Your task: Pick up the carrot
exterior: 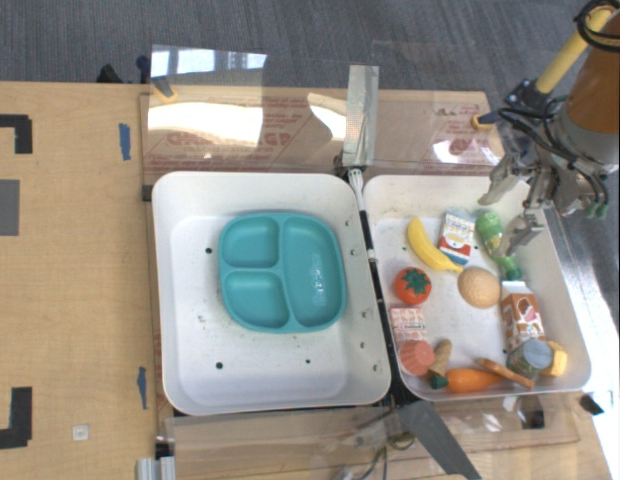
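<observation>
Orange carrot [474, 379] lies flat at front edge of right bin [575, 298], approx 6 o'clock | gripper [512, 206] at bin's 1 o'clock, fingers spread apart, nothing between | carrot well apart from fingers, approx 6-7 o'clock of them

One fixed camera, mounted above the bench [60, 268], looks down at a slant. Both bins sit in frame side by side: left bin [180, 268] near centre, right bin [570, 298] toward the right edge. Far side of the bench is at the top, with grey floor [290, 13] beyond; near edge at the bottom. Moderate distance: both bins fit whole, small items in the right bin still readable. The arm [590, 88] enters from upper right, cut off by the frame.
</observation>
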`<state>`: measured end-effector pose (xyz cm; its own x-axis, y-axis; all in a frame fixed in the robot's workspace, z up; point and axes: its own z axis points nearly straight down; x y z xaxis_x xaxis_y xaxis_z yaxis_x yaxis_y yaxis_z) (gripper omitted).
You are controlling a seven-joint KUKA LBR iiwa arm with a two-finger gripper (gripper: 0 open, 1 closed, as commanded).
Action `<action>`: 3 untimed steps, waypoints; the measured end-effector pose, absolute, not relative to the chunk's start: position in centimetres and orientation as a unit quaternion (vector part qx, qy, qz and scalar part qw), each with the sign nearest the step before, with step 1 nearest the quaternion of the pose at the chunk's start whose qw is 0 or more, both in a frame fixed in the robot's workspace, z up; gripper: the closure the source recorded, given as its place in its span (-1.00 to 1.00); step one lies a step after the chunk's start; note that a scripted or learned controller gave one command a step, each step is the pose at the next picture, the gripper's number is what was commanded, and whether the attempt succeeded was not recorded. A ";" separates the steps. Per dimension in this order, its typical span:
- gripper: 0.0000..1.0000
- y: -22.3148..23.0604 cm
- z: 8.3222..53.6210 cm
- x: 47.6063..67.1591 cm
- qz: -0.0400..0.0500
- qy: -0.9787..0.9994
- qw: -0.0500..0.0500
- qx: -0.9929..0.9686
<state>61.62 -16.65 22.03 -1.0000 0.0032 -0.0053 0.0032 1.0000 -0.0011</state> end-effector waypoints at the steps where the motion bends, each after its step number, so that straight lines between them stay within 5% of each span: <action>1: -1.00 -7.3 18.4 59.5 0.002 1.000 0.001 0.013; 2: -1.00 -2.9 18.6 61.7 0.001 1.000 0.004 -0.016; 3: -1.00 -5.8 18.6 53.8 0.000 0.999 0.002 -0.037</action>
<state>53.84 -5.78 18.57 -0.9973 -0.0736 -0.0037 -0.0736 0.9973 -0.0006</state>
